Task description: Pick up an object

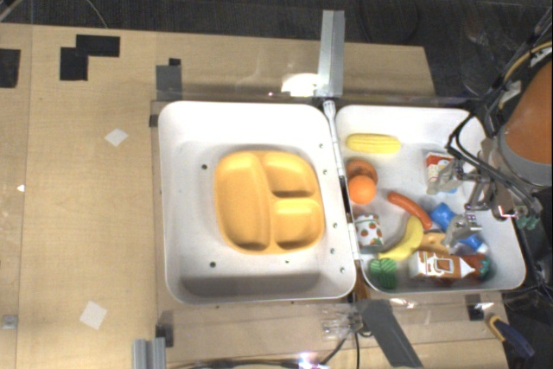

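Two shallow white bins sit side by side on a pale wooden worktop (pixel 78 212), divided by a thin metal rail that runs up to a grey post at the far edge. The left bin (pixel 186 186) holds a single yellow divided tray (pixel 266 200), set centrally, so bare white floor rings it on every side. The right bin (pixel 406 121) is crowded toward its near half, while a strip of bare floor lies along its far wall behind the corn cob (pixel 373 143). The arm (pixel 527 130) enters from the right over that bin's right rim, trailing black cables, and the pincer (pixel 462 203) hangs low above the bin's right-centre among the objects; whether it is open or closed cannot be told here. Objects available for picking lie in the right bin: the yellow corn cob near the far wall, an orange (pixel 361 188) against the dividing rail, a red sausage (pixel 409 205) slanting beside a curved banana (pixel 406 239), a small white carton with red and green spots (pixel 369 232), a green leafy vegetable (pixel 384 272) in the near left corner, a brown-and-white carton (pixel 436 266) along the near wall, and a blue item (pixel 441 215) just beside the pincer. A white packet with red print (pixel 438 167) lies left of the wrist. Print on the cartons is too small to read.
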Robot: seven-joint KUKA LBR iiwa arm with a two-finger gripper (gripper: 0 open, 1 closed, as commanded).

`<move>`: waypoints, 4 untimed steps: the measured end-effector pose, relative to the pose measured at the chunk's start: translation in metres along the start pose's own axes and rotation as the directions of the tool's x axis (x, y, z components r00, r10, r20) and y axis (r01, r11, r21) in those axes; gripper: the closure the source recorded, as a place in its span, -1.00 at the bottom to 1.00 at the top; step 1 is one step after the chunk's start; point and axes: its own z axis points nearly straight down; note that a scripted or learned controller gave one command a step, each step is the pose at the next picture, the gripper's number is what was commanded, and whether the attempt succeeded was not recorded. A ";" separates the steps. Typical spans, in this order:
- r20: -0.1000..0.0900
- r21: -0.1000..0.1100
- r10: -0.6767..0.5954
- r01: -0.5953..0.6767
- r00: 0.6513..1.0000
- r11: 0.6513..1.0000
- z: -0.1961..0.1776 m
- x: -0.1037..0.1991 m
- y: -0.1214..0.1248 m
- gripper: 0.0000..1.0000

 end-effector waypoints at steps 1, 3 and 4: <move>0.011 0.002 0.129 -0.129 0.992 0.992 0.108 -0.055 -0.035 -1.00; 0.006 -0.001 0.349 -0.349 0.937 0.937 0.081 -0.128 -0.042 -1.00; 0.004 -0.003 0.620 -0.620 0.785 0.785 0.110 -0.096 0.026 -1.00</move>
